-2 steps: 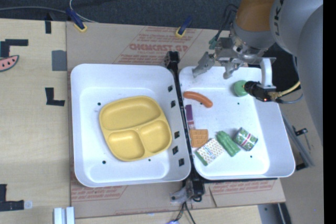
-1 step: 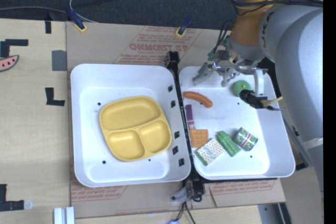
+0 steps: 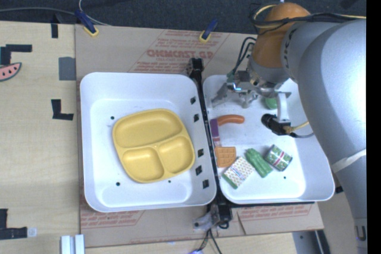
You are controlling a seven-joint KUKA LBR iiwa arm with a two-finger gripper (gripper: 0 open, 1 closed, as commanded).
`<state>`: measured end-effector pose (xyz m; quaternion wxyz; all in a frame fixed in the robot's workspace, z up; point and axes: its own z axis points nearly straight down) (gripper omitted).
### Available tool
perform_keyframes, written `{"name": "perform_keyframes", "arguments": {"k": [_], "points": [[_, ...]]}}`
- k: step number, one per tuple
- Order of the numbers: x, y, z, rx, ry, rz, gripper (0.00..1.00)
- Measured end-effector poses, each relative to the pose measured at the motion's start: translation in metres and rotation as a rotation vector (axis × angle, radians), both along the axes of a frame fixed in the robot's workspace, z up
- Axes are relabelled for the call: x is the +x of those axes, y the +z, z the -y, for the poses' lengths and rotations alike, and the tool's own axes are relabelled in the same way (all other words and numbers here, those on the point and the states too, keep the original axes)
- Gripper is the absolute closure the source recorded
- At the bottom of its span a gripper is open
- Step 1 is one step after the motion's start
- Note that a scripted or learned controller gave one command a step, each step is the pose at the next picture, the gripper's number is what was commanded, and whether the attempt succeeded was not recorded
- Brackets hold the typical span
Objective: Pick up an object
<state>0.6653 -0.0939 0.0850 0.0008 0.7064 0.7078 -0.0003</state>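
My gripper hangs over the back left part of the right bin, open, with bare bin floor showing between its fingers. Just in front of it lies an orange-red sausage. Further forward are a purple strip by the bin's left wall, a tan cracker, a white-and-green packet, a green pickle and a small green can. A pale green item lies partly hidden behind the wrist.
The left bin holds a yellow divided plate. A black divider runs between the two bins. The arm's grey body covers the right bin's far right side. Cables trail near the wrist.
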Motion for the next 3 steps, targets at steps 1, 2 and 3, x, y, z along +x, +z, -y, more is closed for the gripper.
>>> {"name": "perform_keyframes", "arguments": {"k": [1,2,3], "points": [[0.0002,0.0101,-0.0002,-0.001,0.001,0.0,1.0],[0.0,0.0095,-0.0003,-0.001,0.001,-0.001,0.0],[0.0,0.0191,-0.0006,-0.001,0.002,-0.001,1.0]]}}
